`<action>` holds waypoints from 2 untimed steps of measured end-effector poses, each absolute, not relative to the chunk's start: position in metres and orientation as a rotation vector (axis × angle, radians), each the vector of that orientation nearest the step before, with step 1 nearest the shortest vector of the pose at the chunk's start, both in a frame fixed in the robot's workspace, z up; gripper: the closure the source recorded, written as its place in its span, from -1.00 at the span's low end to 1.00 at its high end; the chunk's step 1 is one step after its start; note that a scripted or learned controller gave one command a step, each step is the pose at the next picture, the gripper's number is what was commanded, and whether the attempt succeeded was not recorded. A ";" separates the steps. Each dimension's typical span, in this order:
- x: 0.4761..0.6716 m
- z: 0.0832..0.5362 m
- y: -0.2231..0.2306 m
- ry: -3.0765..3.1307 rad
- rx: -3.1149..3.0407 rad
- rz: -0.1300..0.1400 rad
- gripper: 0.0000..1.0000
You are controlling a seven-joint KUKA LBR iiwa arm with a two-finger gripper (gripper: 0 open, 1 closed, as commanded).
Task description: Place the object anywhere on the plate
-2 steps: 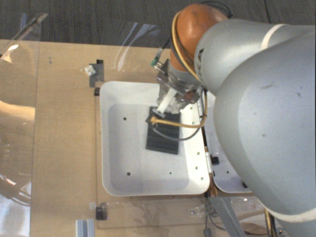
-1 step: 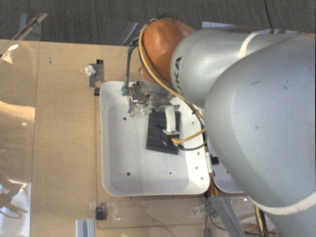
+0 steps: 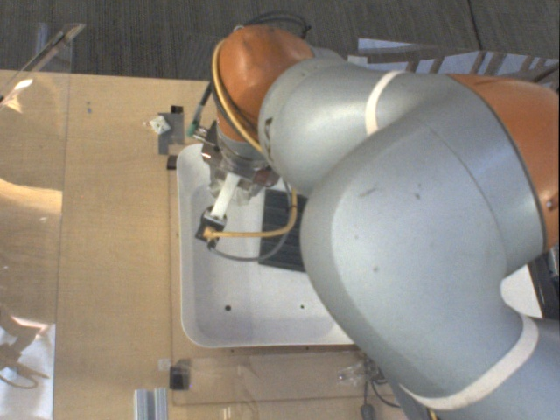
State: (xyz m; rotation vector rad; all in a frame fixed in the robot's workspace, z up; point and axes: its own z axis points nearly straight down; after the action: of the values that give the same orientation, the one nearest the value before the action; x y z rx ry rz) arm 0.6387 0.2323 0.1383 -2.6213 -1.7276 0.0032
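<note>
Gripper: low over the upper left part of the white bin, close to the bin's left wall. Largely covered by the orange wrist band and the grey arm above it; released or clenched, cannot tell. Nothing seen held.

Just to its right, on the bin floor: dark ribbed slab, flat, only its left strip open to view, the rest under the arm. Outline and full extent not readable. Whether object or plate, cannot tell.

Bin floor toward the near edge: bare white, two small dark dots, well apart from each other, near the front wall. Bin's right side and right corners cut off by the arm.

Outside the bin, on the wooden bench: small black fixture at the bin's far left corner, another just off its near left corner. Pale glare across the bench's left edge, details there washed out.
</note>
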 end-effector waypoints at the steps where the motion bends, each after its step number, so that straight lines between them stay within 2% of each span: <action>1: 0.606 0.116 0.165 -1.507 -2.756 0.000 1.00; 2: 0.649 0.117 0.231 -2.079 -2.338 0.022 1.00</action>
State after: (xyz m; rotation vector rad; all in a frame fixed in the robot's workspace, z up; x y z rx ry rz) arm 0.6495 0.2314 0.1171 -2.3382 -2.0794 0.0219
